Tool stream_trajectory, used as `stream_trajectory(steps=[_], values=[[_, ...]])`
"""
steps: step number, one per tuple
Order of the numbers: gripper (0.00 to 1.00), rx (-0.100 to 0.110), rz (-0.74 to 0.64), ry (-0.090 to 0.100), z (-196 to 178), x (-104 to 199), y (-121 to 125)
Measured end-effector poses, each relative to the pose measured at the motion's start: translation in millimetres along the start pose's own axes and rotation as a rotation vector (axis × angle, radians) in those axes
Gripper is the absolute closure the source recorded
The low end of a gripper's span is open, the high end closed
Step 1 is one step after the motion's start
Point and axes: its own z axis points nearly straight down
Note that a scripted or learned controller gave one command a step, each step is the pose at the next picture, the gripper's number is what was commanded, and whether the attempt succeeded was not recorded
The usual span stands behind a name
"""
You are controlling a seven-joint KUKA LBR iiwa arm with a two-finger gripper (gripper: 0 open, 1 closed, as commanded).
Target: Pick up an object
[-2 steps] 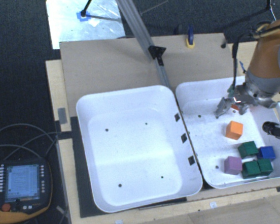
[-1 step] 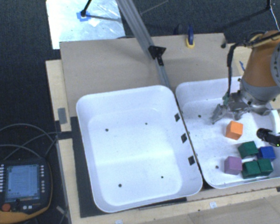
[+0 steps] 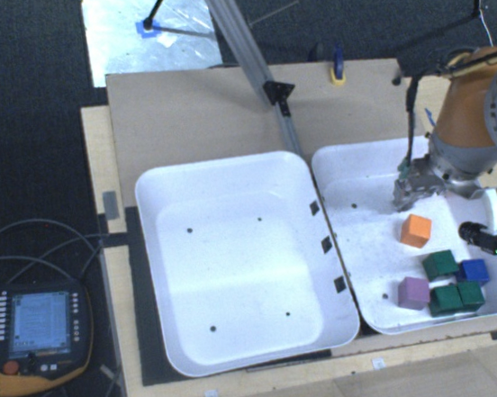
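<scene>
In the right bin lie several small blocks. An orange cube sits alone near the middle. Towards the front right corner are a purple cube, a blue cube and green cubes packed close together. My gripper hangs low over the bin's back right part, just behind the orange cube and apart from it. Nothing shows in its grasp.
The left bin stands beside the right one, sharing a middle rim. A slanted metal pole crosses the back of the bench. A teach pendant lies on the floor at the left.
</scene>
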Motion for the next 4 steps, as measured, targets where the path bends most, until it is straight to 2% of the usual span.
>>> stream_trajectory(steps=[1,3,4], values=[[1.00,-0.003,0.002,-0.001,-62,1,-5],[1.00,-0.004,0.000,-0.001,-154,-5,5],[1.00,0.001,-0.004,0.002,-149,39,14]])
